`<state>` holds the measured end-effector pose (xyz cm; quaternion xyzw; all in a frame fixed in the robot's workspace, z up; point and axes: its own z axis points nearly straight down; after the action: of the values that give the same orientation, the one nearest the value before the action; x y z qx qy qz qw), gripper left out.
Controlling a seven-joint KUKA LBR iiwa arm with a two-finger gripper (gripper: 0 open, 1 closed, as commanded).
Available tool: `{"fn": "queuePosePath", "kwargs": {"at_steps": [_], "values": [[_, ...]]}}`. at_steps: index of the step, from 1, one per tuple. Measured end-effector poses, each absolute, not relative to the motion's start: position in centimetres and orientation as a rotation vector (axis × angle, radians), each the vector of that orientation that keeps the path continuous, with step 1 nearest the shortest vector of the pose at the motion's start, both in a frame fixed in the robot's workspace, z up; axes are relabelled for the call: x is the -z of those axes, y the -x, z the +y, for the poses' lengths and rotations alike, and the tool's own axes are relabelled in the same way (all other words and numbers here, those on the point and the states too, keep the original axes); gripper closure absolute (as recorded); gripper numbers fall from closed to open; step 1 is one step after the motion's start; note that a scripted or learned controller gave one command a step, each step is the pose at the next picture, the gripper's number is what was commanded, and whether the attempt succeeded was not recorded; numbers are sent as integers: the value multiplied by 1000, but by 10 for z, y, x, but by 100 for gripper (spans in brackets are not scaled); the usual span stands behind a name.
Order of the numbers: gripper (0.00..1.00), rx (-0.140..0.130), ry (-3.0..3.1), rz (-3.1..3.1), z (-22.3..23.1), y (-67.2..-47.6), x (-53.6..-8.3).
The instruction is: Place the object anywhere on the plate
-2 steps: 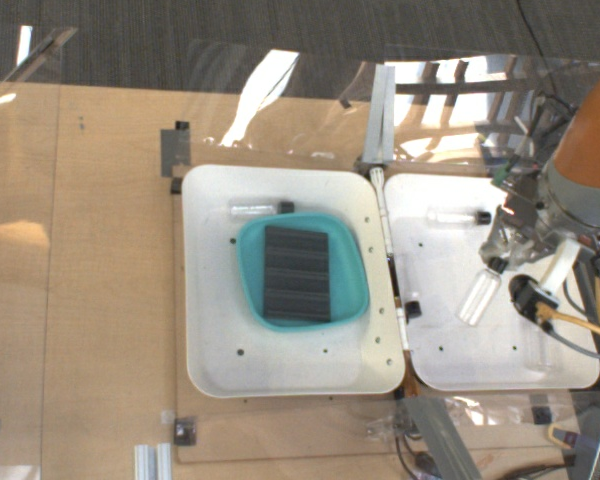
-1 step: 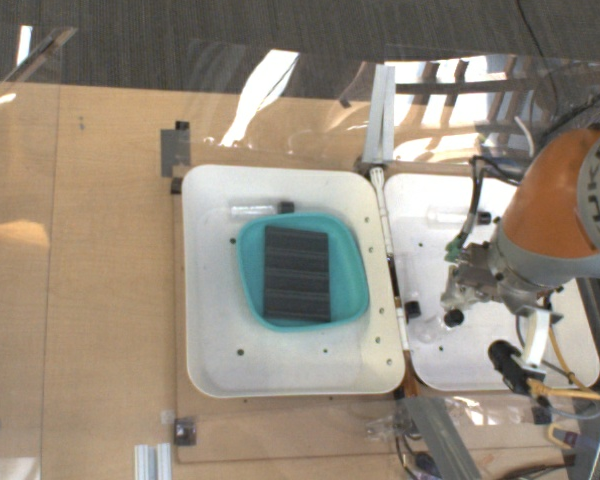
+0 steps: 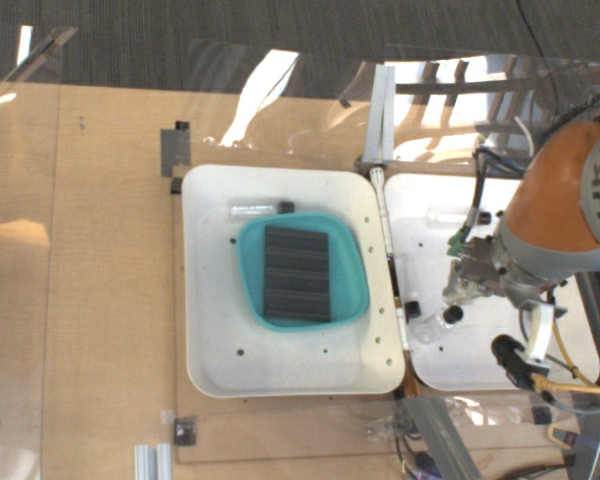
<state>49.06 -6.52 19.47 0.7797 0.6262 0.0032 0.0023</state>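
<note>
A teal plate [image 3: 352, 268] lies in the left white bin [image 3: 210, 358]. A dark grey ribbed rectangular block [image 3: 298, 273] rests flat on the plate's middle. Just behind the plate, a thin pale tube with a dark cap [image 3: 262, 208] lies on the bin floor. My gripper [image 3: 458, 293] hangs over the left part of the right bin [image 3: 425, 363], well to the right of the plate and apart from the block. A small dark round part [image 3: 451, 315] shows just below the gripper; I cannot tell what it is.
The raised rims between the two bins [image 3: 388, 268] separate the gripper from the plate. A small dark piece [image 3: 412, 310] sits by that rim. The orange and grey arm [image 3: 560, 208] covers much of the right bin, with cables [image 3: 525, 358] hanging near its front.
</note>
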Motion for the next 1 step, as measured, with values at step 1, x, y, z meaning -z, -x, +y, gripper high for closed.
{"fn": "queuePosePath", "kwargs": {"at_steps": [1], "values": [[100, -16, -2438, 1969, -64, -493, -205]]}}
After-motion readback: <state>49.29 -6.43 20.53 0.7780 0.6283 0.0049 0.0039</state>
